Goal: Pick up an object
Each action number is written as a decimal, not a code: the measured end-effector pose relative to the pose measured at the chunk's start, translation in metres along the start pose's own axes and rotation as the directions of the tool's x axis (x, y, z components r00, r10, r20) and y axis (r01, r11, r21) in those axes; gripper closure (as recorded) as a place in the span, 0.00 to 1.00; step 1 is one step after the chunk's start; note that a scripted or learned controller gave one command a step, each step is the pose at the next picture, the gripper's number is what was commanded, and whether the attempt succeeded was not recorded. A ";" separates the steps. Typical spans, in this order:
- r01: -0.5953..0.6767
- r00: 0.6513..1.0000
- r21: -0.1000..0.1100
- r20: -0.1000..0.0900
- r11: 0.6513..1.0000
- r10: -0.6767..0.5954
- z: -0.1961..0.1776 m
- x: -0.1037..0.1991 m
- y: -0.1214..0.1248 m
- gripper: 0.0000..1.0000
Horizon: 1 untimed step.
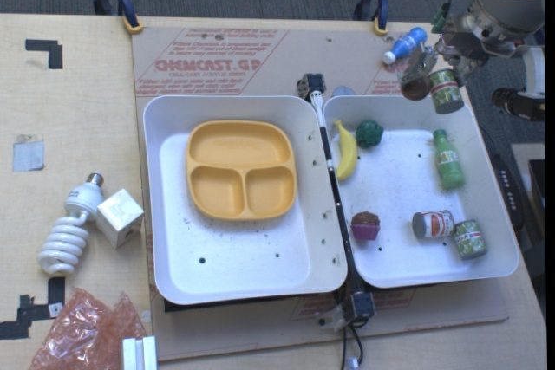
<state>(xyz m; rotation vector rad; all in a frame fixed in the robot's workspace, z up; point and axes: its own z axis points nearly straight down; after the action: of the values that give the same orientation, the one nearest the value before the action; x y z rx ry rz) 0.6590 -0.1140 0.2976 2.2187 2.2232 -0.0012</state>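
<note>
My gripper hangs over the far right corner of the right bin. A small can with a green label sits between its fingers, lifted over the bin's far rim. A dark brown round thing is right beside the can on the left; I cannot tell what it is. In the right bin lie a banana, a dark green lump, a green bottle, a purple and brown cupcake-like toy, a red-ended can and another green-labelled can.
The left bin holds a yellow divided plate. A blue and white bottle lies on the board behind the right bin. On the bench at left are a spiral light bulb, a white cube and crinkled pink wrap.
</note>
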 end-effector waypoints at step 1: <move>0.000 1.000 -0.001 0.001 1.000 0.000 -0.003 0.007 0.000 1.00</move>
<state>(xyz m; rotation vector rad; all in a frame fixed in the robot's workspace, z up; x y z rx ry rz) 0.6591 -0.1067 0.3004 2.2184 2.2221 -0.0008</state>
